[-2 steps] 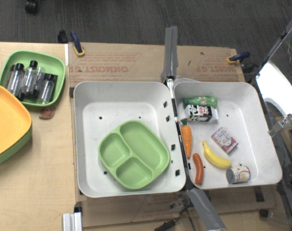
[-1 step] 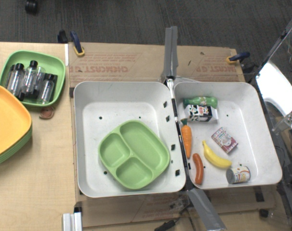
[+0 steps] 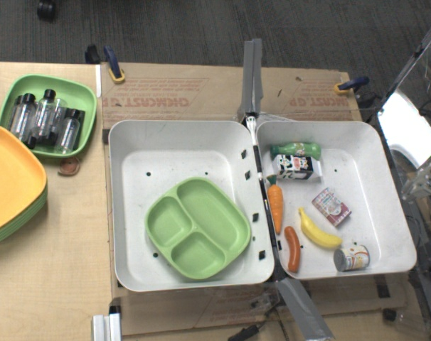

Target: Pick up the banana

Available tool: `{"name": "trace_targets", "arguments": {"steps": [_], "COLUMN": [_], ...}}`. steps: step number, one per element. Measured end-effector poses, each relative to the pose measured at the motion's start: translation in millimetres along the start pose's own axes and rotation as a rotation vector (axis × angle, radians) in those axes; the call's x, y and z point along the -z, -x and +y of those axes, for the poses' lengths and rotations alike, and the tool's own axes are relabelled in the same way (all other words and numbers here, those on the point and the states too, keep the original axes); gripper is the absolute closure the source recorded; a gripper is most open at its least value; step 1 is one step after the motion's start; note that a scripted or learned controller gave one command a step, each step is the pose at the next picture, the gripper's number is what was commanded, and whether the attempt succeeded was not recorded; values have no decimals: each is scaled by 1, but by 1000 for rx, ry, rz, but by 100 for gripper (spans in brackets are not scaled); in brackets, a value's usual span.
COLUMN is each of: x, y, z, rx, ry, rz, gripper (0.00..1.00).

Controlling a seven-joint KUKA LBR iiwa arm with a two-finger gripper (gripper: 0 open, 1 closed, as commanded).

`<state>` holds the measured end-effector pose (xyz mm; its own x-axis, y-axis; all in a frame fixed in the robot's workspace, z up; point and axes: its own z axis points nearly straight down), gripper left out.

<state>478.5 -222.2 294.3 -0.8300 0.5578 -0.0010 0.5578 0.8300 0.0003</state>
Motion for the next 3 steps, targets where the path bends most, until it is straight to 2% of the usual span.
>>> {"name": "trace_targets", "arguments": {"steps": [1, 2, 3], "x": [-41, -29, -58], "y": [-1, 0, 0], "z": [2, 1, 1], "rx": [258, 532, 840], "ry": [1, 1, 2], "rz": [1, -3, 0], "gripper": [100, 100, 100]}}
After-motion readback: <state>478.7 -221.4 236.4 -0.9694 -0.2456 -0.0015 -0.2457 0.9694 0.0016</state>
